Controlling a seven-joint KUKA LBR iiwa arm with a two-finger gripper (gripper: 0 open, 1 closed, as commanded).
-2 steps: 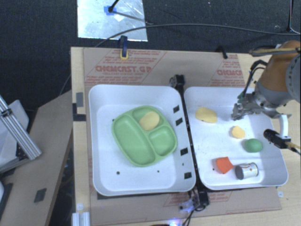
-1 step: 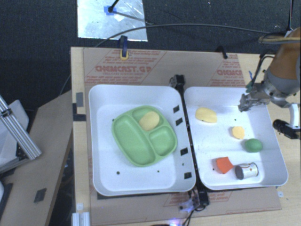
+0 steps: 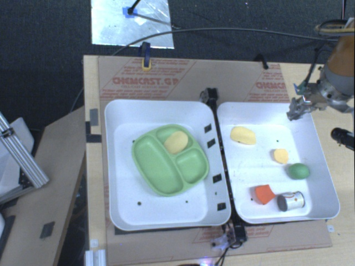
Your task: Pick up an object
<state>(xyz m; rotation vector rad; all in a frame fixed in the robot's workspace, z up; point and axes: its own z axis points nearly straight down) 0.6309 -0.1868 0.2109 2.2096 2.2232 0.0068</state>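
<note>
The gripper [image 3: 295, 111] is at the right side of the frame, over the upper right corner of the right bin [image 3: 260, 212]. It is small and dark there, and I cannot tell its state or whether it touches the bin rim; nothing is seen in its hold. The arm [image 3: 338, 71] comes in from the right edge, grey with an orange band at the top.

Starting from the bottom of the frame, the right bin holds a small metal can [image 3: 292, 200] lying on its side, its long axis running about left to right, with the dark end toward the left. Just beside it on the left is an orange block [image 3: 264, 194]. Above them, near the right wall, lies a green ball [image 3: 299, 171], and a little higher a small yellow piece [image 3: 281, 156]. Further up and to the left is a pale yellow oval object [image 3: 243, 136], its long axis about left to right, slightly tilted down to the right. All of these lie apart from the gripper.

In the left bin [image 3: 119, 204] a green divided plate [image 3: 161, 170] lies tilted across the middle, and a yellow rounded object [image 3: 177, 142] rests in its upper compartment.

Both bins stand on a brown board [image 3: 166, 76] with red printing. Beyond it, at the top of the frame, there is dark floor with a shiny silver sheet [image 3: 119, 21].
</note>
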